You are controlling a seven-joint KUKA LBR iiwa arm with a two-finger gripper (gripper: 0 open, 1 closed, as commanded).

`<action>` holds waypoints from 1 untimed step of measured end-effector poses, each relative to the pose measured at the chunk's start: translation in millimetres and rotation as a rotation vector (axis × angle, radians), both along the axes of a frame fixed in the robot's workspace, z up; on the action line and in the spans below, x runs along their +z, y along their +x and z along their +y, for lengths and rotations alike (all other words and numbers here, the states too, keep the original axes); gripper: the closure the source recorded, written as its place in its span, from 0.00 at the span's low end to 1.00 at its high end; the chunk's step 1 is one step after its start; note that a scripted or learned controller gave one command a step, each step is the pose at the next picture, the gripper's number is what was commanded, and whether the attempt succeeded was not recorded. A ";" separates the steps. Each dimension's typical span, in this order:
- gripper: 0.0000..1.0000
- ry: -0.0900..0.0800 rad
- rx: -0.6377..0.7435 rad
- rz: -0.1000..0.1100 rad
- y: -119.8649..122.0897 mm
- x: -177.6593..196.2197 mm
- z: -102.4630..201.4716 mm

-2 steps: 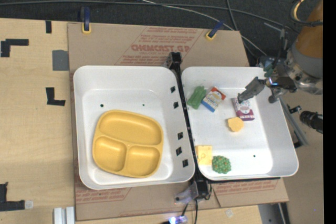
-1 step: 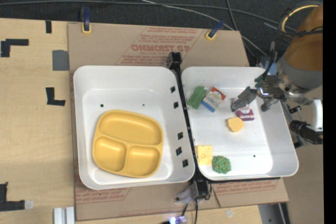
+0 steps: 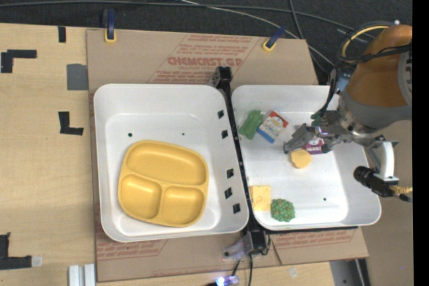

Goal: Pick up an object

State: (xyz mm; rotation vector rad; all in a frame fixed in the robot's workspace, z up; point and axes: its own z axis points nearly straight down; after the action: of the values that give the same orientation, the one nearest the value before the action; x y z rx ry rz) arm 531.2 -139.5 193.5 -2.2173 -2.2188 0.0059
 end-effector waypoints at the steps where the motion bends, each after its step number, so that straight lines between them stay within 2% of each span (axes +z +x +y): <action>1: 0.00 0.000 0.000 0.000 7.5 -48.7 0.3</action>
State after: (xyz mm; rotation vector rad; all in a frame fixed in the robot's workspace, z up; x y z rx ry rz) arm 538.6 -139.2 144.8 -2.2171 -2.2193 0.0065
